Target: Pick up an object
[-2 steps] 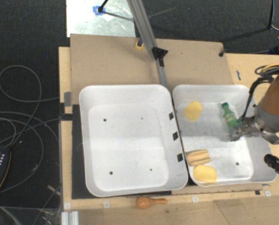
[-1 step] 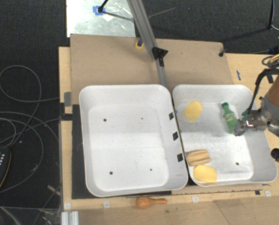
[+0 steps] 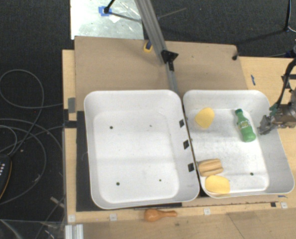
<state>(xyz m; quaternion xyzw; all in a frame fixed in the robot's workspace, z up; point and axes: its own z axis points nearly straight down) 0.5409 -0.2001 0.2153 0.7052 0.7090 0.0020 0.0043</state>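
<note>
- The bench [image 3: 207, 63] is flat brown board, reaching far to the left of the gripper and ending in straight edges against dark carpet.
- The left bin [image 3: 133, 148] is a shallow white tray with rounded corners and a few small dark holes in its floor; it sits well to the left of the gripper, beyond the other bin, with wide bare floor.
- The right bin [image 3: 252, 153] is the same white tray, its right rim passing just below and beside the gripper; black clips mark the seam where the two bins meet.
- The gripper [image 3: 265, 124] is grey metal, sitting over the right bin's upper right rim; the arm behind it is cut off by the picture's edge, and I cannot tell whether it is open or closed, or on anything.
- A green bottle [image 3: 245, 125], smooth with a white cap, lies on the bin floor just left of the gripper, apart from it.
- A pale yellow rounded object [image 3: 205, 118], perhaps a lemon, lies farther left.
- A tan bread-like roll [image 3: 210, 166] lies down and left of the gripper, by the seam.
- A yellow rounded piece [image 3: 217, 184] lies just below the roll, at the bin's near rim.
- A small orange-brown pear-shaped thing [image 3: 159, 214] lies on the bench outside the bins, far down-left.
</note>
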